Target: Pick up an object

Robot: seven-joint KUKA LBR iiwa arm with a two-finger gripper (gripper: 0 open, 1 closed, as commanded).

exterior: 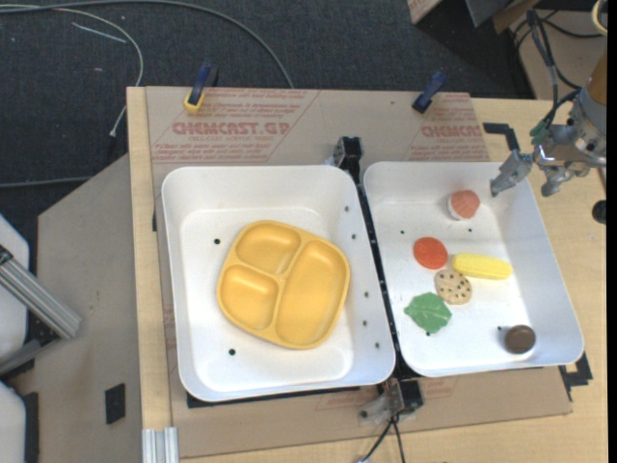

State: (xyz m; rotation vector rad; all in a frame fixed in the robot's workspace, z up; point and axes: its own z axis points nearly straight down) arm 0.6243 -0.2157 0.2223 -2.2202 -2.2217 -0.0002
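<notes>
Bench, two white bins side by side, viewed from above at a slant. Landmark: the yellow tray (283, 284), three compartments, lying flat in the left bin (193, 210). Nothing in its compartments.

Nearest the camera, right of the tray and in the right bin (549, 268): a brown round piece (521, 339) at the near right corner, well apart from the tray. Closer to the tray, just past the divider between the bins, a green leaf-shaped piece (427, 313). A speckled cookie (452, 285) sits just behind the leaf, touching or nearly touching it.

Level with the tray's middle: a yellow corn-like piece (482, 266) lying on its side, right of the cookie, close against it. An orange-red disc (431, 252) sits just left of the corn, nearer the tray.

Farther back than the tray's far edge: a pinkish-red round piece (465, 204), alone, apart from the other items.

Farthest: the gripper (533, 177), right of everything, over the far right rim of the right bin. Fingers spread, one pointing toward the pinkish piece, the other to its right; nothing between them. The pinkish piece is the nearest item to it, not touching.

Two clamps on the far edge of the cardboard behind the tray: a blue-yellow clamp (200, 86) and a blue clamp (429, 92).
</notes>
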